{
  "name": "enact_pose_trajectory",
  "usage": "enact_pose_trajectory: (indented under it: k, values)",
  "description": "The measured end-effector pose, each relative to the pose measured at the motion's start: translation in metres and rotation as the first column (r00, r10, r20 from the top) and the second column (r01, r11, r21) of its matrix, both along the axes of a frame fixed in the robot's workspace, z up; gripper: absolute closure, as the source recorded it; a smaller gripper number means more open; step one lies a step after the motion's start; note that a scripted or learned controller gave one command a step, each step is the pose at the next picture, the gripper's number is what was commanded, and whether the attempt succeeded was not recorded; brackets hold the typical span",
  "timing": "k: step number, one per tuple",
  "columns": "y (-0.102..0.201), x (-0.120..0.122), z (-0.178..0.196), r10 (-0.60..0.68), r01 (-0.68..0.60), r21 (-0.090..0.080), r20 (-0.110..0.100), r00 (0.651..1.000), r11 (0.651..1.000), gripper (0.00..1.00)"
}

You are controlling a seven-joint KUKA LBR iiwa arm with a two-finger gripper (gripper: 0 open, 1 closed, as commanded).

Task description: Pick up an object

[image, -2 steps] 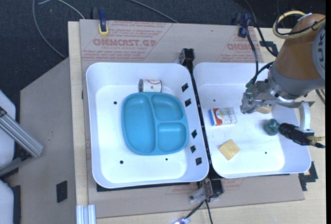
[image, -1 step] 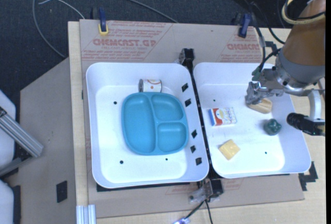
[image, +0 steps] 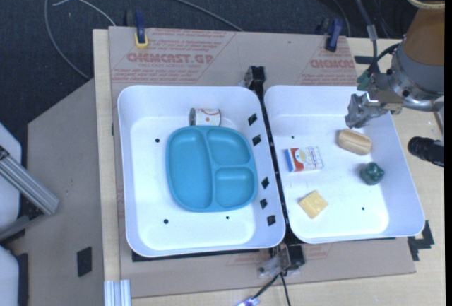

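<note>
Fingers (image: 358,116) just above tan bread roll (image: 354,141), grip state unclear, right bin (image: 402,216)

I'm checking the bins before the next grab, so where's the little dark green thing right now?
In the camera view the dark green thing lies in the right bin, near its right wall, just below and right of the tan roll.
</note>
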State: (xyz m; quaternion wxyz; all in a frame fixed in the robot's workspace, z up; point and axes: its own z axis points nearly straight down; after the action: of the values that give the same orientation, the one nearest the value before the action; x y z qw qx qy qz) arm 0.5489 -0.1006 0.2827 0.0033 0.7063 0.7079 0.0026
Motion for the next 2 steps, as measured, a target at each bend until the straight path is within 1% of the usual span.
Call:
enact_pose_trajectory:
  k: [1,2]
  values:
    - [0.044,-0.006,-0.022,0.002,-0.002,0.004,-0.012,1.0,1.0,1.0]
    - [0.098,-0.014,-0.044,0.003,-0.003,0.004,-0.013,1.0,1.0,1.0]
